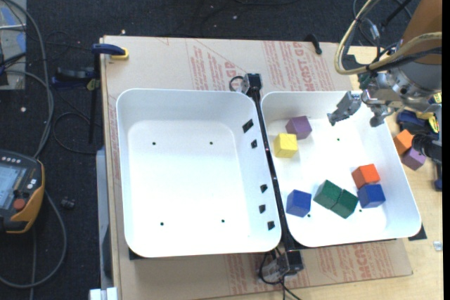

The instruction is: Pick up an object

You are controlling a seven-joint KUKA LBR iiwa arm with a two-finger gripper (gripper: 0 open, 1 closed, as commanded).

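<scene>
hand raised, fingers spread, holding nothing

Bench: brown board with red print, set on dark floor.
Left bin: white, shallow, lying on board.
Right bin: white, shallow, touching left bin's side.
Clamp: blue and yellow, at board's far left corner.
Loose blocks: orange and purple, on bench just right of right bin.

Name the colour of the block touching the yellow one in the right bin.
Purple, seen in the camera view.
</scene>
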